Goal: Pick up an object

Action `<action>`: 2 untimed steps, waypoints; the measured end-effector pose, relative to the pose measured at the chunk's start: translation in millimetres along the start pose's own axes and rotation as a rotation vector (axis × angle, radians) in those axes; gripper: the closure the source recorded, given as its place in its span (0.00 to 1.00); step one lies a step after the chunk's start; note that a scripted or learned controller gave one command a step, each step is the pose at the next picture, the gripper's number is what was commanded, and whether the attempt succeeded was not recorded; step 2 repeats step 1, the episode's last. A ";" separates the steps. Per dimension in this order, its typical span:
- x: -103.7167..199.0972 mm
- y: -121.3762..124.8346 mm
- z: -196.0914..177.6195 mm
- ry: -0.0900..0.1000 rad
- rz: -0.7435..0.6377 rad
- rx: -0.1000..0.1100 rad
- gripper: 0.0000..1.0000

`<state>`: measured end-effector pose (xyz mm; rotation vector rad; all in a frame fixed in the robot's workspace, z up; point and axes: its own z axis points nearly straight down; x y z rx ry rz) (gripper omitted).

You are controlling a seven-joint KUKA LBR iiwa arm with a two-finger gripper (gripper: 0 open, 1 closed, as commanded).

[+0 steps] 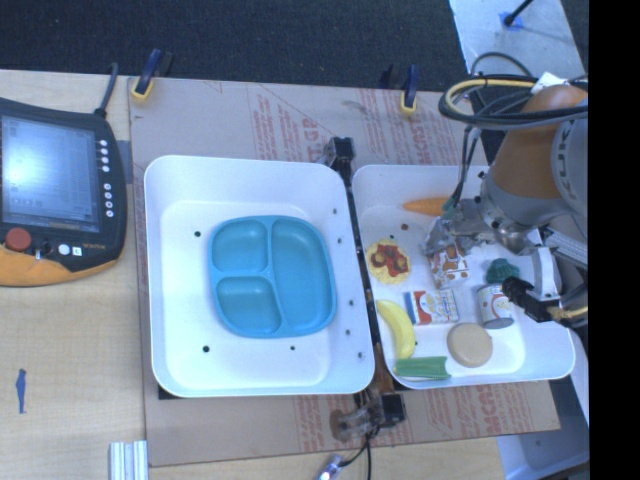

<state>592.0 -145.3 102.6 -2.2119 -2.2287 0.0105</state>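
Small carton sits just under my hand; grip unclear, so I'm reaching; next, close.

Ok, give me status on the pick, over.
Gripper low over right bin, above a small carton. No grasp visible. Pizza slice, banana, can crowd close.

Looks like my robotics lab: grey teach pendant with screen, clamped brown cardboard sheet on the wooden desk, loose cables.
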 end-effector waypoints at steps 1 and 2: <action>90.7 14.8 -90.7 0.004 0.001 -0.004 1.00; 90.7 14.8 -90.7 0.004 0.001 -0.004 1.00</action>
